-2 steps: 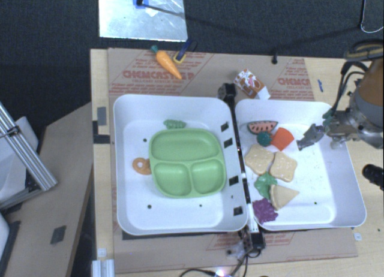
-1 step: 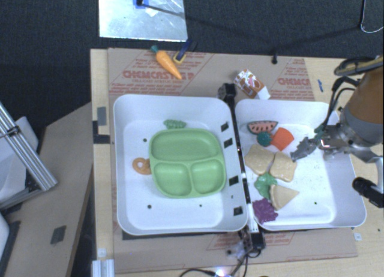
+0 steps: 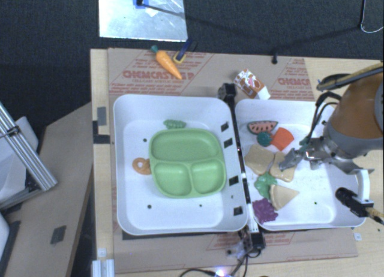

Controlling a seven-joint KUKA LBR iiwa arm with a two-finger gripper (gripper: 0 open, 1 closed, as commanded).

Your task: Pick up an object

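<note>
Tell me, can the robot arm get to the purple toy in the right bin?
Probably yes. The purple toy lies uncovered at the right bin's near-left corner, and the gripper is low over the same bin.

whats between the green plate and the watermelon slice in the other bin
In the camera view, the two bins' adjoining walls with their black clips lie between the green divided plate and the watermelon slice, plus bare white bin floor either side.

Two white bins sit on the surface. One green divided plate, one carrot, one watermelon slice, one purple grape bunch, one pretzel.
</note>
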